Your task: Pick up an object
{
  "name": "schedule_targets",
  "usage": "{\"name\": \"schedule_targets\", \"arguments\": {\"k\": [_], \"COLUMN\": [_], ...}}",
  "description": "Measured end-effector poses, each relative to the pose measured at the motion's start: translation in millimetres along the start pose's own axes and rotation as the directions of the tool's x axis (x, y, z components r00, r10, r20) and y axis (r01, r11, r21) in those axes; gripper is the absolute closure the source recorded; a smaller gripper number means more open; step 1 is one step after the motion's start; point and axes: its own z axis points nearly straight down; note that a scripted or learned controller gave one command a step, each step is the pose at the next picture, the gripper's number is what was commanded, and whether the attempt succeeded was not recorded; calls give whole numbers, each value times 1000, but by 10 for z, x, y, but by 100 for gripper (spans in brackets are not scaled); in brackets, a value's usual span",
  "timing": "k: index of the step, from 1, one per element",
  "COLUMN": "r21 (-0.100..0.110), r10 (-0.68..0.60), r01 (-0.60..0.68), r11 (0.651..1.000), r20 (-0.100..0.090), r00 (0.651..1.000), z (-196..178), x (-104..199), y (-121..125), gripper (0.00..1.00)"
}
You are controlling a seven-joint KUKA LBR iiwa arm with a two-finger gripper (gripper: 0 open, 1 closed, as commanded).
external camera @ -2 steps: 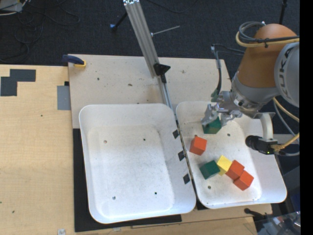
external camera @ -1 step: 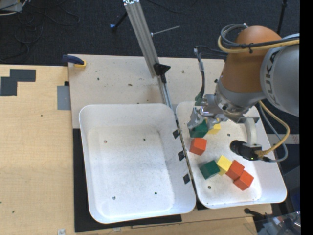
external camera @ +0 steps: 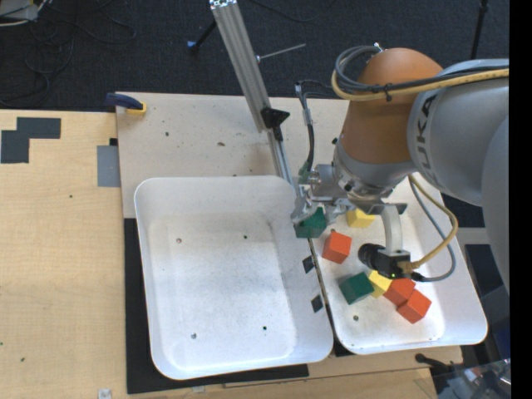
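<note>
My gripper (external camera: 312, 212) hangs over the seam between the two bins, at the left edge of the right bin (external camera: 465, 327). A small dark green block (external camera: 313, 222) sits between its fingers, and they are shut on it. Loose in the right bin lie an orange block (external camera: 337, 246), a yellow block (external camera: 360, 218) partly under the wrist, a second green block (external camera: 356, 288), a small yellow block (external camera: 380, 283) and two orange-red blocks (external camera: 400, 290) (external camera: 416, 306). The arm's grey and orange body covers the bin's far part.
The left bin (external camera: 150, 202) lies just left of the gripper. A slanted metal rail (external camera: 245, 65) rises behind the bins, close to the wrist. A blue clamp (external camera: 125, 102) sits at the bench's far left corner. Cables hang around the wrist.
</note>
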Motion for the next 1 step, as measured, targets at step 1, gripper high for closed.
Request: {"name": "schedule_targets", "arguments": {"k": [1], "r21": [1], "r10": [0], "r01": [0], "r11": [1000], "r20": [1], "r00": [1000], "z": [146], "x": [489], "y": [-156], "gripper": [100]}}
